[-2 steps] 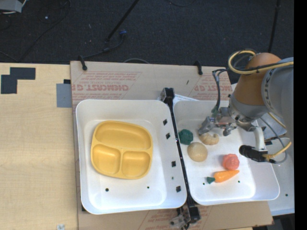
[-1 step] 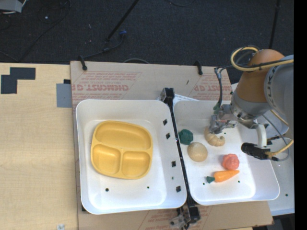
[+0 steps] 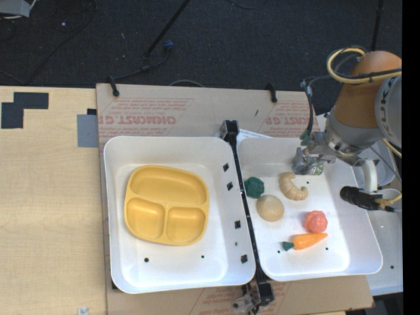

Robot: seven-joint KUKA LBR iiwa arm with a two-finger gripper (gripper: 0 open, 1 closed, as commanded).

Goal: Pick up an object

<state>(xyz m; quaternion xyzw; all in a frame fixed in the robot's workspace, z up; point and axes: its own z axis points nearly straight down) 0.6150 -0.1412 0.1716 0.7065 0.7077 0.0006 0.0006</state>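
Camera view, gripper: I see the gripper (image 3: 308, 163) low over the back of the right bin (image 3: 354, 264). I cannot tell from here whether it is apart or together, and I see nothing in it.
Camera view, target: the croissant (image 3: 293, 186) lies just in front of the gripper, near the bin's middle. I judge it the likeliest pick.
Why there: the arm (image 3: 357, 110) comes in from the right, so that bin's back is its easiest reach.
Neighbours: the bun (image 3: 270, 208) lies just beside the croissant and could be nudged. The green piece (image 3: 254, 187) is near the divider.
Farther off: the red fruit (image 3: 315, 221) and carrot (image 3: 307, 241) lie towards the front, clear of the gripper.
Left bin (image 3: 115, 176): it holds a yellow plate (image 3: 167, 204), well apart.
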